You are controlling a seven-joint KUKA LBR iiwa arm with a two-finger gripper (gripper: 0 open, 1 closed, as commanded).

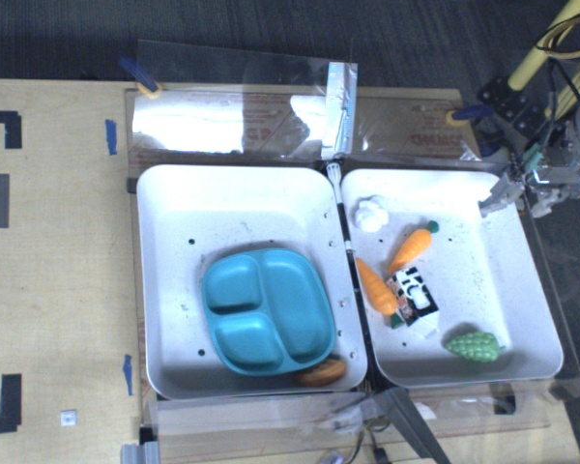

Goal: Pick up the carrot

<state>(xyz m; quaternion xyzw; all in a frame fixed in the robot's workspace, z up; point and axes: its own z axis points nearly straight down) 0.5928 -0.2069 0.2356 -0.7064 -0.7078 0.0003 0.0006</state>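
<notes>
My jaws (507,193) sit at the top right corner of the right bin (522,288), and I cannot tell how they are set. The carrot (412,249) lies down and to the left of them, near the middle, tilted with its green tip up-right. 1 more orange carrot (375,286) hugs the left wall, so I have open room from the right.

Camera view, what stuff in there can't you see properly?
- Gripper: small and blurred at the right bin's upper right corner; open or shut cannot be told.
- Brownish thing: mostly hidden under the blue divided plate.
- Black-and-white packet: print too small to read.
- Arm: cut off by the right edge.
</notes>
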